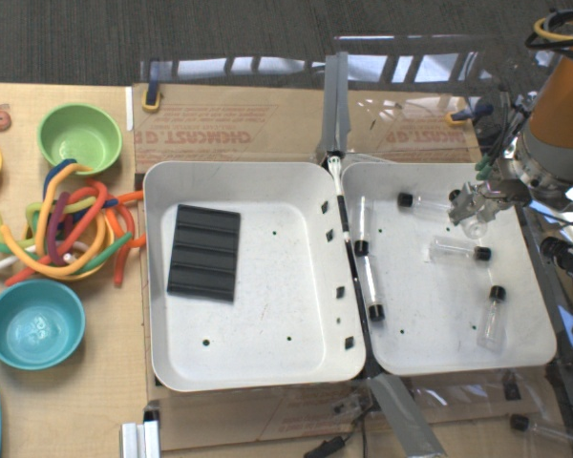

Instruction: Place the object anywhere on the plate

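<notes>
The plate [204, 253] is a black ridged rectangle lying flat in the left part of the left bin [267, 370]. Several clear vials with black caps lie in the right bin [439, 356]: one near the back [415, 200], one in the middle [458, 251], one at the right front [495, 315], and two along the left wall [361, 225] [371, 289]. My gripper [468, 208] hangs over the back right of the right bin, just above the middle vial. Something clear and glassy shows right under it, but whether it is held is unclear.
On the wooden bench to the left stand a green bowl [79, 138], a teal bowl [35, 322] and a tangle of coloured ropes [72, 222]. A metal divider [336, 113] runs between the bins at the back. Cables and hardware crowd the right edge.
</notes>
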